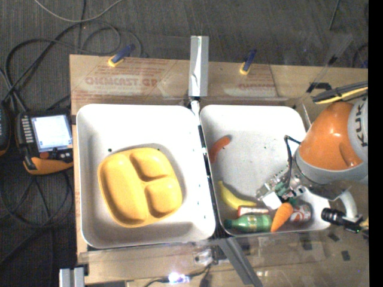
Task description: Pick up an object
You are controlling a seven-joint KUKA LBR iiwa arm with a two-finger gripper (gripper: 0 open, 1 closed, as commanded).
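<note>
Low in the right bin (251, 121), at the frame's lower right, the claw (280, 195) sits just above a carrot (281, 216), bottle (250, 223) and banana (230, 196), though whether it is spread or pressed together cannot be told.

Place: a robotics lab or test cell, not a home.
Bench (84, 76): bare plywood with a printed stamp, holding two white bins (87, 160) side by side.
Floor: dark carpet behind the bench, with loose cables (60, 17) strewn over it.
Controller: a handheld pendant with a lit screen (51, 131) lies just left of the bench.
Clamps: two blue-and-yellow clips (119, 54) grip the bench's far edge.
Arm: a grey and orange industrial robot arm (332, 145) over the bench's right end.
</note>
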